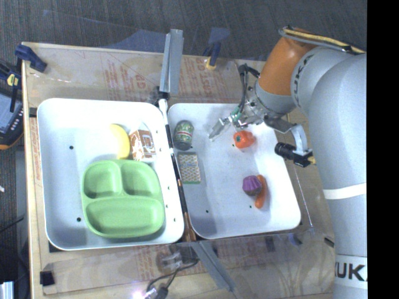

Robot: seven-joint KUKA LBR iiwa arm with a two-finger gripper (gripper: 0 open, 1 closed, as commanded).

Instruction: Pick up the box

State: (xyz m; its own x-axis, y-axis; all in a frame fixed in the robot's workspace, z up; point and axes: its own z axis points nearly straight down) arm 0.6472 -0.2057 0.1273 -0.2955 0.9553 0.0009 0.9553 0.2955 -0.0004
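The gripper (225, 124) hangs over the far part of the right bin (280, 213), its two thin fingers spread apart with nothing between them, tips pointing left. Nearest the camera in the left bin (53, 229) lies a green divided tray (123, 199). In the right bin, toward its near right, sit a purple piece and an orange piece (254, 187) touching each other; their exact kind is hard to make out. Along that bin's left wall lies a flat patterned packet (189, 167). Farther back, an orange-red round thing (244, 140) rests just near-right of the gripper, and a dark greenish round object (183, 134) sits left of the fingertips by the wall. The box (142, 144), small with brown and white print, lies in the left bin at the far right, just beyond the tray, beside a yellow rounded item (120, 139); it is across the divider, well left of the gripper. The arm's grey body (330, 136) covers the tabletop (106, 73) on the right.
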